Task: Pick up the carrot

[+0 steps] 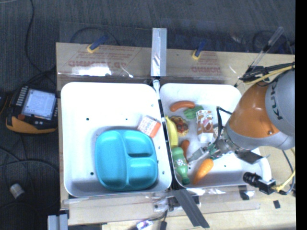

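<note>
carrot (202,170) lay just below the claw (205,152), apart from it, in the right bin (230,92). whether the claw was open or closed, i couldn't tell. a green bottle (180,163) crowded its left side; a slanted descent could nudge either away.

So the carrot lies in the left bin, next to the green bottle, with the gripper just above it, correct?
Not quite: the camera view shows the carrot in the right bin, not the left. It does lie beside the green bottle, with the gripper just above it.
</note>
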Robot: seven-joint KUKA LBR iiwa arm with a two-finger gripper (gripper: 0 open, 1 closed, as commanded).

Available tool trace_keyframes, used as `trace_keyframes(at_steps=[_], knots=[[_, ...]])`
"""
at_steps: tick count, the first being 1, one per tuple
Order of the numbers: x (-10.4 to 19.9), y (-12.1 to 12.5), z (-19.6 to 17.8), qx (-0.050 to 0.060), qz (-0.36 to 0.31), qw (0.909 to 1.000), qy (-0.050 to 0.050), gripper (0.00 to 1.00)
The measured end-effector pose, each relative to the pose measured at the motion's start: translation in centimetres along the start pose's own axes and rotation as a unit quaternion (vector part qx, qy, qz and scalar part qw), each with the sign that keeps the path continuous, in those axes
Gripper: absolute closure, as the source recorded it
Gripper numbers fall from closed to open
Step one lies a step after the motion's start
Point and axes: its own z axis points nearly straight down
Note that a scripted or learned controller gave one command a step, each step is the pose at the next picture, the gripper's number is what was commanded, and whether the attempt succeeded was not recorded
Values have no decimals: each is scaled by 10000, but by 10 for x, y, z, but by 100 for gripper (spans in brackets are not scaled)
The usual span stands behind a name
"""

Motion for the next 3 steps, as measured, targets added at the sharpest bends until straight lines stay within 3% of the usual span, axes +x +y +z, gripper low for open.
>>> trace_keyframes(at_steps=[1, 2, 3], knots=[[0, 0, 0, 0, 0, 10000, 0, 0], [-14, 28, 13, -35, -116, 9999, -4, 0], [-38, -6, 12, -72, -1107, 9938, -53, 0]])
